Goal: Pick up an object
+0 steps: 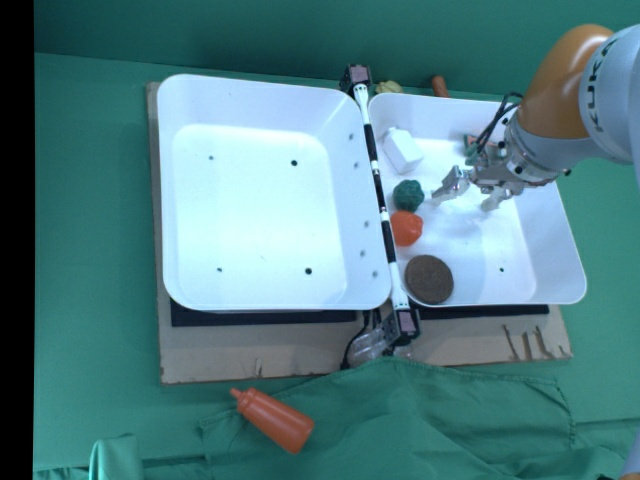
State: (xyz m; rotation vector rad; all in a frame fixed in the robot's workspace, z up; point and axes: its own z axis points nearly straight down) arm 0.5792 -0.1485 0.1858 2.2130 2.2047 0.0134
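Green cloth (90,268) is covering the bench all around, and a brown cardboard sheet (200,363) is lying under two white bins. More green cloth is bunching up in folds along the bottom, and an orange bottle (272,420) is lying on its side there, well below and to the left of the claw.

The left bin (180,118) is sitting far to the left of the claw. The right bin (560,258) is sitting right under it. A thin black and white bar (374,168) is running between the two bins.

The arm is reaching in from the right, and its claw (472,190) is hanging over the right bin with its two fingers spread apart. Nothing is sitting between the fingers.

A white block (403,149) is lying up and to the left of the claw. A dark green lumpy thing (408,194) is resting to the left of the claw, near it. An orange-red thing (405,228) is sitting just below the green one. A round brown disc (429,279) is lying flat, below and a bit left of the claw. A small greenish thing (470,146) is peeking out just above the claw, too small to tell what it is.
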